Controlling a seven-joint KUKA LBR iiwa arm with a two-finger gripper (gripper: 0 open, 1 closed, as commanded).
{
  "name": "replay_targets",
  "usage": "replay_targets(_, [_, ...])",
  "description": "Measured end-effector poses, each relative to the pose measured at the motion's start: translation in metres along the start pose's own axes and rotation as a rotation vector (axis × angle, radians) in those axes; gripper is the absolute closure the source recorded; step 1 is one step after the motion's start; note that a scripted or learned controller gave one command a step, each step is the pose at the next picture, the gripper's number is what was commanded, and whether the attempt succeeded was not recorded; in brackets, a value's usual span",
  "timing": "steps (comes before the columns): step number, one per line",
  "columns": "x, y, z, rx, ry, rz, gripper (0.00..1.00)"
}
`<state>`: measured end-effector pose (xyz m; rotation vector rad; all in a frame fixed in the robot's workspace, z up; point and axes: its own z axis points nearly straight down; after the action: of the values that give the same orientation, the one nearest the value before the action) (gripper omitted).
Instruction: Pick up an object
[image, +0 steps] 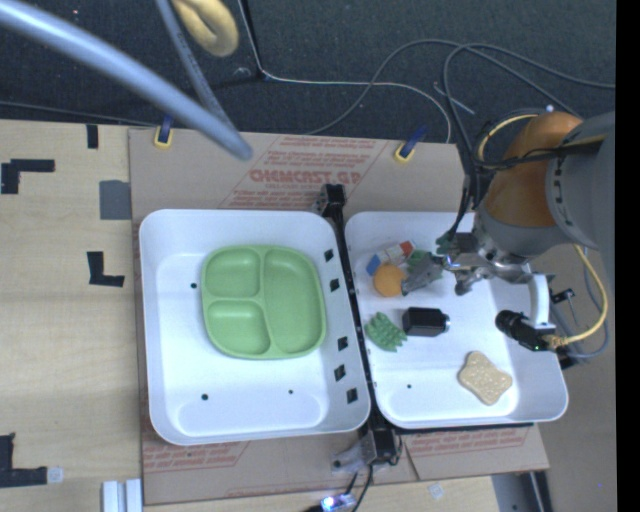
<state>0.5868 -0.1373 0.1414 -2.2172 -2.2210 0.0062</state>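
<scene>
In the right bin (520, 408) lie an orange ball (388, 281), a small blue and red piece (386, 258), a green spiky toy (385, 331), a black block (425, 321) and a tan bread-shaped piece (485, 377). My gripper (420, 273) hangs low over the bin's upper middle, right beside the orange ball and just above the black block. A dark greenish shape sits at its tip; I cannot tell whether it is part of the gripper or an object. The arm's wrist (500, 255) hides the bin floor behind it.
The left bin (165, 330) holds a green divided plate (265, 302). A black divider (345, 300) runs between the bins. Cables (590, 320) loop off the arm at the right bin's edge. A grey pole (140, 70) crosses the upper left.
</scene>
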Motion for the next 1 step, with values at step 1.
replay_targets(1, [0.0009, -0.0011, 0.0540, 0.000, 0.000, 0.000, 0.00])
